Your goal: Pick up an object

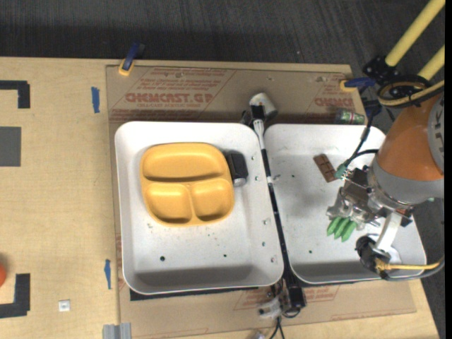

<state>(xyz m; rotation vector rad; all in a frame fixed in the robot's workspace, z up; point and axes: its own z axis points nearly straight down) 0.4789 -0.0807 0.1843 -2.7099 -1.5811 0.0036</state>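
Note:
A yellow three-compartment tray (188, 182) lies upside up in the left bin (141, 253), with a small dark block (236, 167) at its right edge. In the right bin (304, 260) a green, finger-like object (341, 227) lies right under my gripper (351, 210), which hangs low over it at the bin's right side. A small brown piece (325, 167) rests further back in the same bin. The wrist hides the fingertips and part of the green object.
The two white bins stand side by side on a cardboard sheet (176, 90). The arm with its orange band (413, 150) covers the right bin's right edge. Cables (381, 260) hang near the bin's front right corner. Yellow poles (424, 20) cross the top right.

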